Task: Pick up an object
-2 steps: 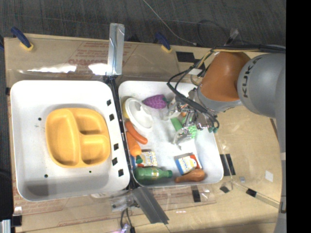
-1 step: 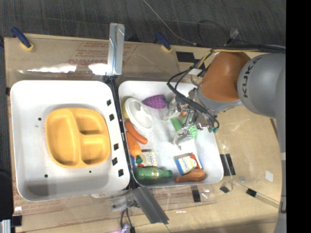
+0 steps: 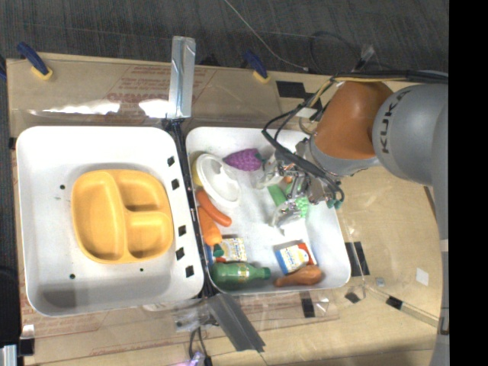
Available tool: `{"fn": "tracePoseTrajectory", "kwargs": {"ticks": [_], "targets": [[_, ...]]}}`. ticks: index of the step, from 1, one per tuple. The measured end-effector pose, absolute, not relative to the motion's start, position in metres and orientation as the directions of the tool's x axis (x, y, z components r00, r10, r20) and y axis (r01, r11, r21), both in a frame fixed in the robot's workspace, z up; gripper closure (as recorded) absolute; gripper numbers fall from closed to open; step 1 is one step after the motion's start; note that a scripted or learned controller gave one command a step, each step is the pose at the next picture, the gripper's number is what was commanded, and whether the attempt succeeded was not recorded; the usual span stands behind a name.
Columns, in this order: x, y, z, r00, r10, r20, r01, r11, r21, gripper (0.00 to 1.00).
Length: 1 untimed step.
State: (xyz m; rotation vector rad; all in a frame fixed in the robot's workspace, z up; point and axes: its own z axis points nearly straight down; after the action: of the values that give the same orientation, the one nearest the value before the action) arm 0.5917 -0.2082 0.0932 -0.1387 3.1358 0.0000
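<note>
While the arm point(image 3: 396, 136) is reached in from the right, its pincer point(image 3: 293, 193) is lowered into the right bin point(image 3: 335, 242) over a green object point(image 3: 299, 204); "KUKA" is read on its housing.

My gripper point(image 3: 293, 197) hangs low inside the right bin point(image 3: 335, 239), over a green item point(image 3: 284, 197) — my orange band point(image 3: 347, 120) sits just above it. Around me lie a purple grape bunch point(image 3: 245, 158), a white bowl point(image 3: 215, 178), a carrot point(image 3: 213, 208) and a green bottle point(image 3: 240, 273). The left bin point(image 3: 46, 158) holds a yellow divided tray point(image 3: 122, 214).
</note>
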Motion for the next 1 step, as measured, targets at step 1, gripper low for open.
{"fn": "tracePoseTrajectory", "kwargs": {"ticks": [1], "targets": [[0.6106,-0.2095,0.0938,-0.991,-0.132,-0.005,-0.132,0.991,-0.001,0.0]]}}
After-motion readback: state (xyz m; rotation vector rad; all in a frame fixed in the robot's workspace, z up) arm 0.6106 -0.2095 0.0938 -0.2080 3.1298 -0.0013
